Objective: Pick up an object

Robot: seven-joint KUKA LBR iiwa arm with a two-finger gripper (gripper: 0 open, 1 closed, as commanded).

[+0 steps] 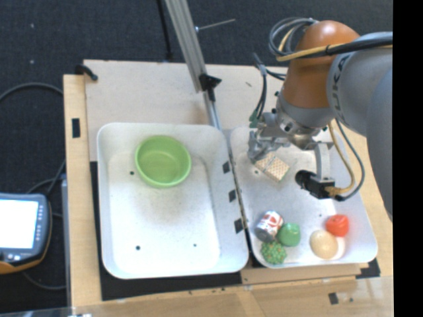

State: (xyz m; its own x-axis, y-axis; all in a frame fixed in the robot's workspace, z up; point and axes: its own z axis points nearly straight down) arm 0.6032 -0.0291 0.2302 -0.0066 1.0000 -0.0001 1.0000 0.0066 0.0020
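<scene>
Apparently the pick was only at its start, or near the grasp itself. The arm (pixel 344 78) reached in from the right and was bent low over the far part of the right bin (pixel 360 243). Its jaws (pixel 261 147) hung just above a small tan waffle-like block (pixel 272 167), which lay on the bin floor, partly under the tool. I could not tell if the jaws were open or closed, because the wrist covered them from above, and I could not tell if they touched the block.

Nothing looked lifted. At the near end of the same bin lay a small can (pixel 268 224), a green ball (pixel 289 234), a green knobbly piece (pixel 273 251), a pale egg-like thing (pixel 324 244) and a small red piece (pixel 337 225), all close together and well apart from the jaws. In the left bin (pixel 112 256) a green bowl (pixel 162 161) stood at the far side.

In my judgement, the closing on the block and the lifting were both left to do.
</scene>
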